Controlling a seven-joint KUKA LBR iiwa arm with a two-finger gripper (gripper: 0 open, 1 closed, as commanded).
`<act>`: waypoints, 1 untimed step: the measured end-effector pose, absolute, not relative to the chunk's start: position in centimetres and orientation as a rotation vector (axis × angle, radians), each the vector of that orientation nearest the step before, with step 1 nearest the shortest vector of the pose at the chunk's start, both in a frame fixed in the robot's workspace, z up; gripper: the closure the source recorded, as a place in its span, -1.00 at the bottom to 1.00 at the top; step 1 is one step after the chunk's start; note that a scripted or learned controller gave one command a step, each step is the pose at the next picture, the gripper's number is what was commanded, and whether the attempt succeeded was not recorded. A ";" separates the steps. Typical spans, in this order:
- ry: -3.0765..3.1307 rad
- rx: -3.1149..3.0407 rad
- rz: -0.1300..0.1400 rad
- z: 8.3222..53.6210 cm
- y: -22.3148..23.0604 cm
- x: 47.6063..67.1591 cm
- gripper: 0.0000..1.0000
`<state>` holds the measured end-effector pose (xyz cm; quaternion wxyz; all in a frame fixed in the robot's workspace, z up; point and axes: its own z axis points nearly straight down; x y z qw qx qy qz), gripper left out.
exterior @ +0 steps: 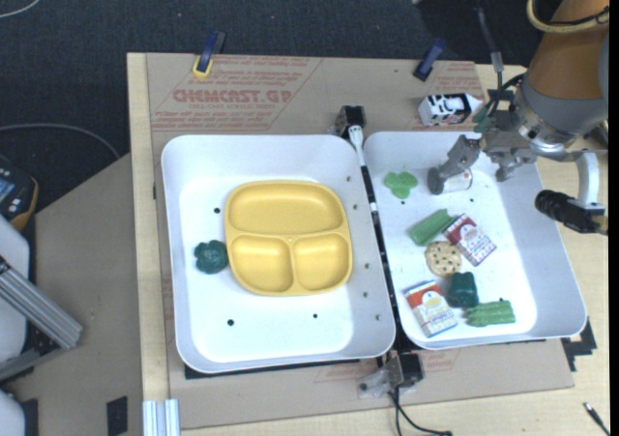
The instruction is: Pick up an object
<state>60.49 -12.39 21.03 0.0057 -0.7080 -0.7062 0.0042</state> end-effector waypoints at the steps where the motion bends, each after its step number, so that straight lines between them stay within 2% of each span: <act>1: -2.222 -2.221 0.000 21.8 -12.4 60.8 -1.00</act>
